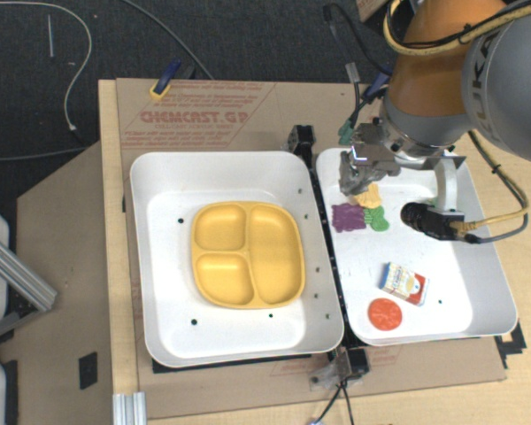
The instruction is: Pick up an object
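In the right bin, your gripper sits low at the far left corner, over a yellow toy beside purple and green pieces; whether it grips anything, you cannot tell. The left bin holds a yellow divided plate.

Divided plate in left bin; 5 items in right bin
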Action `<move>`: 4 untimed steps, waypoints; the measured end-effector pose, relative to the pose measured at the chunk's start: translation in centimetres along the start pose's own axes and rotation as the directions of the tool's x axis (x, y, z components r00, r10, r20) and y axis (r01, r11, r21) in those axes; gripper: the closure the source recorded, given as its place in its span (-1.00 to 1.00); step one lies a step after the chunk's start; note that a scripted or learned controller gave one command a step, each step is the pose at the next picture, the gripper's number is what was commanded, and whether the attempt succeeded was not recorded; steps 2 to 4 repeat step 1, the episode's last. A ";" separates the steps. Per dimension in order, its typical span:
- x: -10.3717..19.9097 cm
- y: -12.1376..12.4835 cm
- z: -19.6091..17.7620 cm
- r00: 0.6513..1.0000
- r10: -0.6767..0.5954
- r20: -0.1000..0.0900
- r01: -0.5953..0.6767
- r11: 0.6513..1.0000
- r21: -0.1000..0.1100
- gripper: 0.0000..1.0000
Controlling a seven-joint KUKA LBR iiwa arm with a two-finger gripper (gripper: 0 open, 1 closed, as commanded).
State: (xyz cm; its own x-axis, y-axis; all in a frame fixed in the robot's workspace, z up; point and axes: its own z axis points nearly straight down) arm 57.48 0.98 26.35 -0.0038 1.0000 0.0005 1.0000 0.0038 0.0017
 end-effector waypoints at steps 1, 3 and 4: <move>4.8 2.2 0.0 1.000 0.000 0.000 0.000 1.000 -0.001 1.00; 4.8 2.2 0.0 1.000 0.000 0.000 0.000 1.000 -0.001 1.00; 4.8 2.2 0.0 1.000 0.000 0.000 0.000 1.000 -0.001 1.00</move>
